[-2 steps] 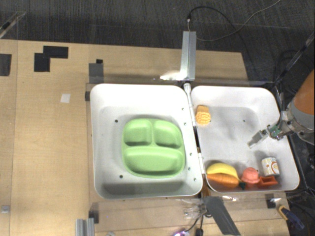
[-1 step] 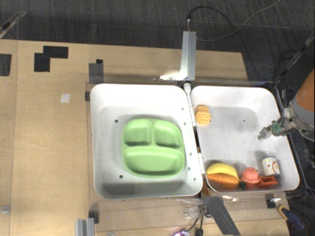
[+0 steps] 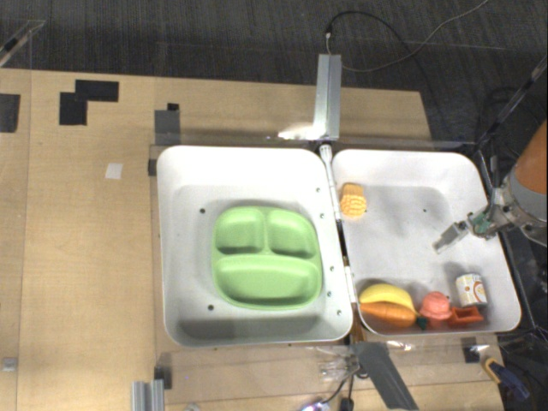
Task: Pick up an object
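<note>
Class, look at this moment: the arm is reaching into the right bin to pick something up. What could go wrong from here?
1. The banana, carrot and pink toy lie crowded along the right bin's near wall, so the gripper may nudge a neighbour or hit the wall.
2. The small can sits near the corner, leaving little room.
3. The corn lies against the divider, where one finger may not fit.

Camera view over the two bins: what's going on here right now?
A robot arm reaches in from the right over the right bin, its gripper hanging above bare bin floor with nothing seen in it. The toy food lies untouched: a corn cob by the divider, and a banana, carrot, pink piece and small can along the near wall. A green divided plate sits in the left bin.
</note>
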Action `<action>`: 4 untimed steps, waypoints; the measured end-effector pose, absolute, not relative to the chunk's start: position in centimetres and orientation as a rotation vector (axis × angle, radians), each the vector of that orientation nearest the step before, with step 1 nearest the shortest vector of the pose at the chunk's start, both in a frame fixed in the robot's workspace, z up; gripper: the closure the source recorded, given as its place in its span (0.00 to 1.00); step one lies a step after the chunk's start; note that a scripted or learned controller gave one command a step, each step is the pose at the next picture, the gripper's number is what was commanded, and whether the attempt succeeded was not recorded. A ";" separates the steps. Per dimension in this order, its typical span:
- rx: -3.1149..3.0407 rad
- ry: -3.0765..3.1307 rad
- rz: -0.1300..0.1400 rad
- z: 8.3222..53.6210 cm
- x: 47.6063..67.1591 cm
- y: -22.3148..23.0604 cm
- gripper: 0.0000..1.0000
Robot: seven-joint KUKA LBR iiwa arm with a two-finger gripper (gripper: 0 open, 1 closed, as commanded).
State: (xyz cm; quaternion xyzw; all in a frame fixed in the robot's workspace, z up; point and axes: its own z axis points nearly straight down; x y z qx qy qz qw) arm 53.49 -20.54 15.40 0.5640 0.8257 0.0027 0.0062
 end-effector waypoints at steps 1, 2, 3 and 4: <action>1.764 2.587 0.006 9.1 50.7 -20.6 0.00; 1.721 2.612 0.015 9.0 57.4 -12.6 0.00; 1.512 2.758 0.003 8.9 66.6 -18.1 0.00; 1.568 2.716 -0.023 8.8 66.6 -15.7 0.00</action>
